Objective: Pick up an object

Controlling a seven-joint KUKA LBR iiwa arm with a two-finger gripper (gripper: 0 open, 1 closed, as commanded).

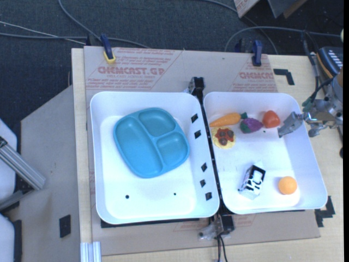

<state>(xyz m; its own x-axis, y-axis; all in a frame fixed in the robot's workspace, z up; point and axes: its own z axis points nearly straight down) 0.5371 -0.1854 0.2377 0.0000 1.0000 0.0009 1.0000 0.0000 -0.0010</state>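
My end effector (290,124) hovers at the right bin's (311,162) upper right rim, and I cannot tell its state. Nearest lies the red tomato (271,118), just beside the purple toy (251,124) and carrot (225,119). I judge it light, hard plastic, smooth and apt to slip, so I would close across its widest middle.

Light is even and fairly bright, falling from above. The two white bins (150,206) left of the claw (297,121) glare slightly and wash out. Shadows are soft and short, gathered under the blue plate (151,141). The claw itself looks blurred; the carpet (38,15) far from it is dim and grainy.
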